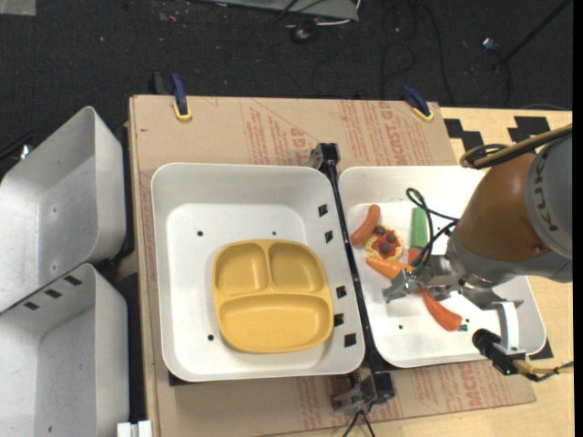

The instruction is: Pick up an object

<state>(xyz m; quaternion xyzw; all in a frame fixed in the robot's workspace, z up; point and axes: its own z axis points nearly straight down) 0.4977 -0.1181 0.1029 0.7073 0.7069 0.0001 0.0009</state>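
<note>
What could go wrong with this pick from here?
1. The tool sits low among crowded toy food in the right bin; it may nudge the carrot or the sausage rather than grip one.
2. The cable crosses the green piece and might snag.

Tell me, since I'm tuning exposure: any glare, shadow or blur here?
Camera view: even light, white bins bright but not blown out; soft shadow under the yellow tray; floor dark; small food items beside the gripper slightly soft.
</note>
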